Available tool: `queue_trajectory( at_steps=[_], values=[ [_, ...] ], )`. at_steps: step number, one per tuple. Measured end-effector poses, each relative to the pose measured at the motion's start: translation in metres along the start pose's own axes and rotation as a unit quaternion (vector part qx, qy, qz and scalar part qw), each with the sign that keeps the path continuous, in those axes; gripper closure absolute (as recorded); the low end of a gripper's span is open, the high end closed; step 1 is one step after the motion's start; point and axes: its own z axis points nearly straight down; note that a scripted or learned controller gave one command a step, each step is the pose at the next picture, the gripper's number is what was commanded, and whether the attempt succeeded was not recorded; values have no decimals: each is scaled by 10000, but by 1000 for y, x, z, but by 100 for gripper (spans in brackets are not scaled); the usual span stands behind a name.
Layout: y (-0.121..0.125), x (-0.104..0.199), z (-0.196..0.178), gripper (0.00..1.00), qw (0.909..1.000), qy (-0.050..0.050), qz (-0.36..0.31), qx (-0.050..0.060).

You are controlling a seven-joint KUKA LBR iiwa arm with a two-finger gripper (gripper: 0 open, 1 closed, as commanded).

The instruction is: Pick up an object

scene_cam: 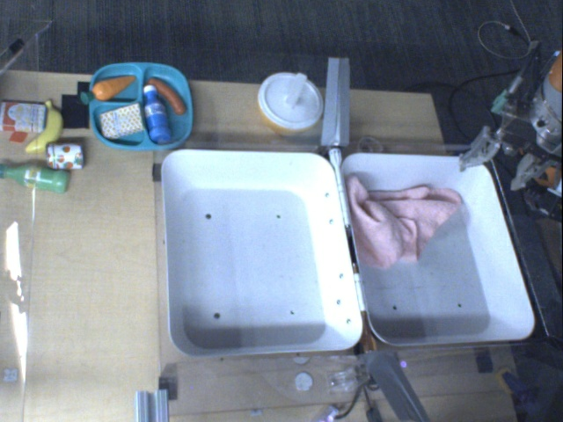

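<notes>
Pink cloth [400,222], crumpled, lay in the right bin [506,262], toward its far-left part, touching the bin floor. Left bin [176,262] stood just beside it on the table [88,306]. End effector [506,161], fingers spread and holding nothing, hung at the right bin's far-right corner. Blue tray [180,90] and white lidded cup [290,101] stood farther back.

The cloth [400,221] was pale pink — plain, unpatterned — in the right white bin [506,236]; by the bench's far-left corner sat a blue divided tray [180,104].
</notes>
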Motion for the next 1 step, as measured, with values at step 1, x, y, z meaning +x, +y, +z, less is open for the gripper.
queue_trajectory(
  at_steps=[1],
  values=[
    [-5,22,167,0,9999,2,-104,22]
  ],
)
